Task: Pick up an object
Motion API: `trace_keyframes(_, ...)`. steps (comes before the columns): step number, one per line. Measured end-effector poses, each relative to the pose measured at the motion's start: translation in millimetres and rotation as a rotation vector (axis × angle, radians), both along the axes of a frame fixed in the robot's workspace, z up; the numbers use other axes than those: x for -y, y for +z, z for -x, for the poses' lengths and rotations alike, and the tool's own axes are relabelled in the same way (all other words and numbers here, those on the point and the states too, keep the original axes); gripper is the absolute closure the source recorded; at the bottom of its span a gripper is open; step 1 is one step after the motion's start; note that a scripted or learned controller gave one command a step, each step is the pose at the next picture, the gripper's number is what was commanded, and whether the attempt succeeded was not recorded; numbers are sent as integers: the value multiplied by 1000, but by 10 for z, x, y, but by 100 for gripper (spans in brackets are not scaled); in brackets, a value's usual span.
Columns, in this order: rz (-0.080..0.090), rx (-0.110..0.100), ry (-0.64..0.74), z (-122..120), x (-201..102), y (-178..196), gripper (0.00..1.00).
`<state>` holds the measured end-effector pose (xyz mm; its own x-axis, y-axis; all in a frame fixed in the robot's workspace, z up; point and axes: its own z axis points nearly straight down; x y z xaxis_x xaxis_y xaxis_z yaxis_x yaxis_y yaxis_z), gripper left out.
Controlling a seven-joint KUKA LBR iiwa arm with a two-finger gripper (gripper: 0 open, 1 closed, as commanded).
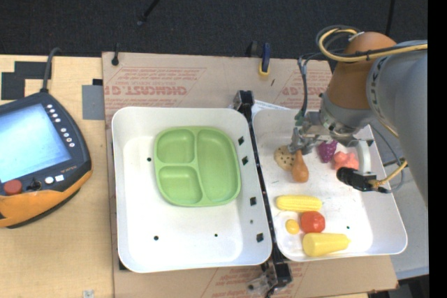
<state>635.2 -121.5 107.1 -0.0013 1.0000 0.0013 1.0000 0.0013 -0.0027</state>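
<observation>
While the gripper [302, 143] hangs low in the right bin [391, 234], just above a brown drumstick-shaped toy [299, 169] and a speckled cookie [283, 159], its state cannot be told. That bin also holds one purple piece [327, 150], one pink piece [346, 160], one corn cob [299, 203], one tomato [312, 222] and two yellow pieces [325, 243]. The left bin [140, 234] holds one green divided plate [196, 167].

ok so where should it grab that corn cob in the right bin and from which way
Probably across the middle of the corn cob, coming straight down from above. It lies flat and lengthwise left to right, so fingers closing across its narrow width should fit. The tomato sits close below its right half, so staying toward the left half looks safer.
</observation>
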Motion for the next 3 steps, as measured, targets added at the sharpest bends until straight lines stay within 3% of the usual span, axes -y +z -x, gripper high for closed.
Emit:
trace_keyframes(2,2,7,-1,-178,51,1158,100)
trace_keyframes(3,1,2,1,-179,54,1205,100)
